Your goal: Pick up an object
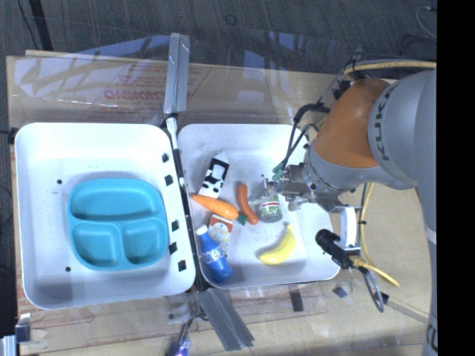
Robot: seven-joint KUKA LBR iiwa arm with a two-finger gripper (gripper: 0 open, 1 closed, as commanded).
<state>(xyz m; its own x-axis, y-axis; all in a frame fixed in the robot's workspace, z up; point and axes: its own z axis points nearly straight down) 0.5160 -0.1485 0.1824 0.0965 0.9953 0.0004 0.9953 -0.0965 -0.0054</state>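
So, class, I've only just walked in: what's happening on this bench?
A grey and orange robot arm reaches into the right bin, its gripper low beside a small round jar. Nearby lie an orange carrot, a red sausage-shaped toy, a banana, a blue bottle and a black-and-white box. The left bin holds a blue divided tray.

Yellow banana point(277, 248) curved near right bin's front, orange carrot point(214, 205) lying slantwise at centre-left
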